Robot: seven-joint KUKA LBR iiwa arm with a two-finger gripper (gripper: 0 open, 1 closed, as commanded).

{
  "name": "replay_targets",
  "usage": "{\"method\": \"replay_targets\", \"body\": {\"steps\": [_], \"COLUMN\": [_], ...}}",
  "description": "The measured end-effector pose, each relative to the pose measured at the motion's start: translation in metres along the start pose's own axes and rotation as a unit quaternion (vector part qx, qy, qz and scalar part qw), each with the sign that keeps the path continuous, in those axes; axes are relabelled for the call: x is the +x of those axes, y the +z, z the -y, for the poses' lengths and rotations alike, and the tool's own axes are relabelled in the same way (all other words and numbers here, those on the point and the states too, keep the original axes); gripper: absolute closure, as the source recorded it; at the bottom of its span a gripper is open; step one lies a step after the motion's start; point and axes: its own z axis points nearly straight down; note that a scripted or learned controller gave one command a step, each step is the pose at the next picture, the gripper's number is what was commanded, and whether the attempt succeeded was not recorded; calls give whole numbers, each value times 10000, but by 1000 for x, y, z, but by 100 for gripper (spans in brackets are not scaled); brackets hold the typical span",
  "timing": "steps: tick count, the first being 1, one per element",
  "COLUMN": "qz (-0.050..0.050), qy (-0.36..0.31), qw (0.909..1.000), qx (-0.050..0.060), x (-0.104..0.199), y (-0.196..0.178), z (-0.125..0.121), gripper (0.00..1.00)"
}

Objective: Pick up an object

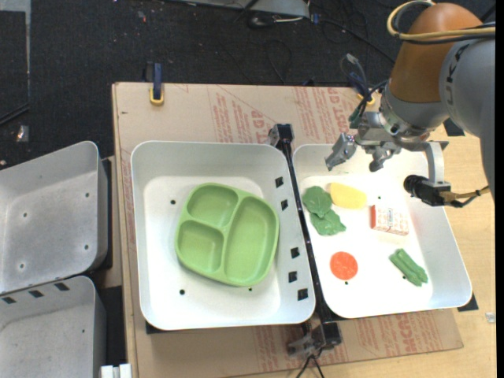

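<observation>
My gripper (360, 154) hangs over the back of the right bin (449, 246), its two grey fingers spread apart with nothing between them. Below it lie a yellow block (349, 196) and a leafy green toy (322, 211). Farther right a small red and white box (389, 220) rests flat. Nearer the front of the bin are an orange disc (343, 265) and a small green piece (409, 266). The gripper is above and apart from all of them.
The left bin (153, 290) holds a light green divided plate (228, 233). A black divider with clips (298, 211) runs between the bins. A yellow clamp (157, 94) sits on the board's back left. White trays (47, 211) lie left of the bench.
</observation>
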Motion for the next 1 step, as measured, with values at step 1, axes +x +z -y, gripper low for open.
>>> {"method": "replay_targets", "body": {"steps": [1], "qz": [6], "qy": [-9], "qw": [10000], "qx": [-70], "x": [0], "y": [-9], "z": [-3], "gripper": [0]}}
